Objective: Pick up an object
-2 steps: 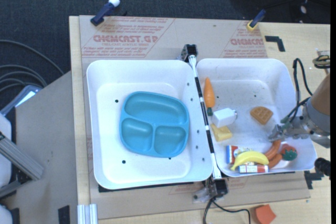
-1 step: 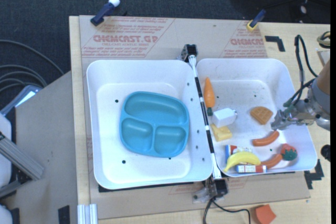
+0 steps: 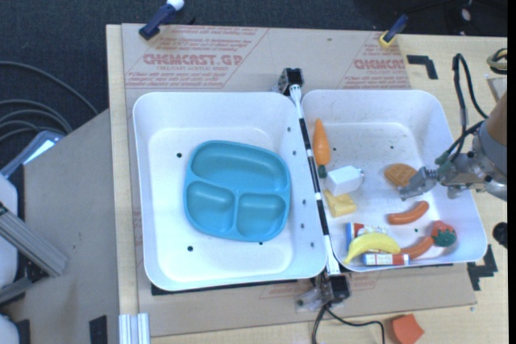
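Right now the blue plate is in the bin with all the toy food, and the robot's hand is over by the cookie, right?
Not quite. The camera view shows the blue plate alone in the left bin. The toy food lies in the right bin, where the gripper is beside the cookie.

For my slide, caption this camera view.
Gripper hovers beside a brown cookie in the right bin; blue divided plate fills the left bin.

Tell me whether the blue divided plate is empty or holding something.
Empty. The blue divided plate lies flat in the left bin, all three compartments showing bare blue.
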`<state>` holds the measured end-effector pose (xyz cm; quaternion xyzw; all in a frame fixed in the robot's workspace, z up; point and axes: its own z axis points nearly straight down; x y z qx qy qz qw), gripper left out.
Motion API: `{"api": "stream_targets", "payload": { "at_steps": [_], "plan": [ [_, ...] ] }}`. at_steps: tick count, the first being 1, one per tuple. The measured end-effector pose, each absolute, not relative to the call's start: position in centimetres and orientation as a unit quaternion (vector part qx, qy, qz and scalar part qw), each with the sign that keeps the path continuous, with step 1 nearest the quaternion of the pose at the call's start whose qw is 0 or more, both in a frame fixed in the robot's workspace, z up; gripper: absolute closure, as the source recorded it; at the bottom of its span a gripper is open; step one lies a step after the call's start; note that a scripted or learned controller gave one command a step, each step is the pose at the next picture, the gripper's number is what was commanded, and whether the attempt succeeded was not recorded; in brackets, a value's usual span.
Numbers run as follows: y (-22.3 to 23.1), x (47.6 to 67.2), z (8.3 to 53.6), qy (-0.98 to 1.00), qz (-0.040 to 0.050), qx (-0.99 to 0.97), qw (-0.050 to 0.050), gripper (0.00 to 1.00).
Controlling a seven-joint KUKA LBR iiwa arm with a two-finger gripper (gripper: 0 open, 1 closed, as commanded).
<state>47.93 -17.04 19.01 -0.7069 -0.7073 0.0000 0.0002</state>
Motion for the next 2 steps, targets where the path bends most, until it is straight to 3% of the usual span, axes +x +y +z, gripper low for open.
{"api": "stream_targets", "payload": {
  "at_steps": [1,2],
  "plan": [
    [-16.6,48.1,8.8,-0.707,-0.0014,-0.707,-0.004,0.00],
    [-16.6,48.2,9.8,-0.707,-0.0015,-0.708,-0.006,1.00]
  ]
}}
